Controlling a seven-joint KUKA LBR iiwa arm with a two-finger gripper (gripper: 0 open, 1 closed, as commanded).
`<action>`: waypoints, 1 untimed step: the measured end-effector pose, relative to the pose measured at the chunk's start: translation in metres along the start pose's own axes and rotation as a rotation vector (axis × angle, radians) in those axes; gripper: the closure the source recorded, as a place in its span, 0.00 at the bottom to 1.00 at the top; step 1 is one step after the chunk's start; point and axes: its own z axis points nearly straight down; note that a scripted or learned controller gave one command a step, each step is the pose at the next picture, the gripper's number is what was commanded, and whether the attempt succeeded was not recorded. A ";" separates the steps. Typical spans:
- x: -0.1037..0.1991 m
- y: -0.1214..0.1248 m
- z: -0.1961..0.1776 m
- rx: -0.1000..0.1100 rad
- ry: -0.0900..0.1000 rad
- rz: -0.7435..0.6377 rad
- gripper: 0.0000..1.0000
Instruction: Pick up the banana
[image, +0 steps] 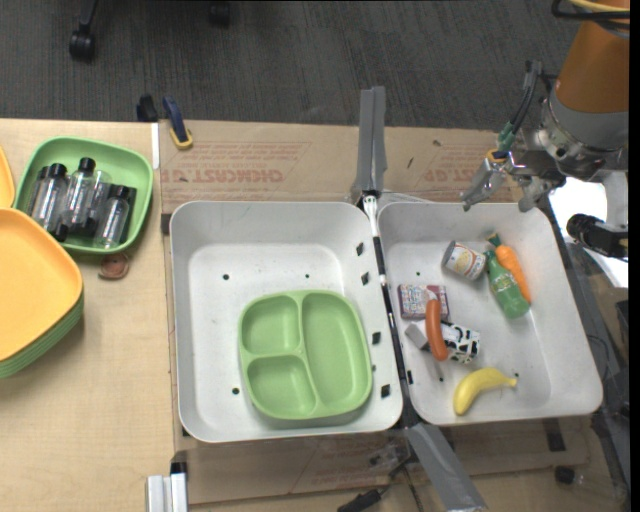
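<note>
Right now my gripper (505, 185) hangs with fingers spread and nothing between them above the far rim of the right bin (575, 330). Well apart from it, the banana (480, 388) lies near that bin's front edge, just beside a small black-and-white toy (461, 343).
</note>
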 end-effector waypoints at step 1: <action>-0.001 0.000 -0.008 0.002 -0.001 -0.001 1.00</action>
